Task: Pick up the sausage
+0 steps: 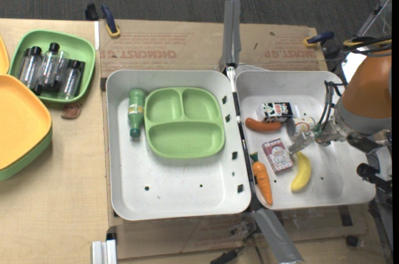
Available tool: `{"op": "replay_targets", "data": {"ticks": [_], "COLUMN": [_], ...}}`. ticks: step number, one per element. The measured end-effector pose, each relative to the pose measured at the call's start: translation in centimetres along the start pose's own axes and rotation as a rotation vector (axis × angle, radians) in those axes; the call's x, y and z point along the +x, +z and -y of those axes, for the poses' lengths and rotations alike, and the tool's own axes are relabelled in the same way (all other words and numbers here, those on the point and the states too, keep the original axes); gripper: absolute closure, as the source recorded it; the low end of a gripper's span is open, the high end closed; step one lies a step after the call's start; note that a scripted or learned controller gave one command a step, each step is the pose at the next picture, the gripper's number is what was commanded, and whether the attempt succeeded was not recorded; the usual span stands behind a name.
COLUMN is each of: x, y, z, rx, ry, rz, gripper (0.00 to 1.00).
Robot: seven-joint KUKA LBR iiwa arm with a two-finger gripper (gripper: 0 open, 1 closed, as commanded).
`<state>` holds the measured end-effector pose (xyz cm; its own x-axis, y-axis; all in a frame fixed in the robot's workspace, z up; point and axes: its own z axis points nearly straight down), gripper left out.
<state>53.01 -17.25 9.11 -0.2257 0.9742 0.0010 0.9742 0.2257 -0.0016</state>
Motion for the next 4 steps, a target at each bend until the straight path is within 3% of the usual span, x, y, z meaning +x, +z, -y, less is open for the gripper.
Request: {"op": "replay_targets", "data": {"ticks": [1,2,3,4], "x": [3.1,6.2,6.1,5.4], "y": [0.0,0.0,-0.8,0.0], "z": [-1.6,-2.4,-2.3,0.5], "rx": [0.000,-0.001,0.001,0.001], "ry": [-0.024,0.262,0.266,-0.019], "rz": [0.000,0.002,0.002,0.000], "gripper": [0.00,0.00,1.00,1.00]}}
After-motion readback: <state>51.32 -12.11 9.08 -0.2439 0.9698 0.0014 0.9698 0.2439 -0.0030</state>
